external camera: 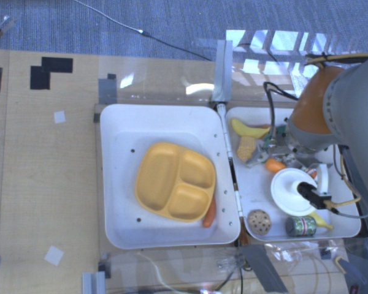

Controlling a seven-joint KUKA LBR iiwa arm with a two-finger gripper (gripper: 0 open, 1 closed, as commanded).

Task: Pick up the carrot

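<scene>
The carrot [209,213] lay in the left bin [119,225], wedged beside the yellow tray [172,179]. The end effector [267,152] sat low in the cluttered right bin [253,198], well apart; I cannot tell its state.

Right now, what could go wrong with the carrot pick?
1. The slim orange carrot lies in the left white bin, wedged against the yellow sectioned plate, so there is little room to grasp it.
2. The gripper sits in the right white bin beside a small orange fruit, so it may grab the wrong item.
</scene>
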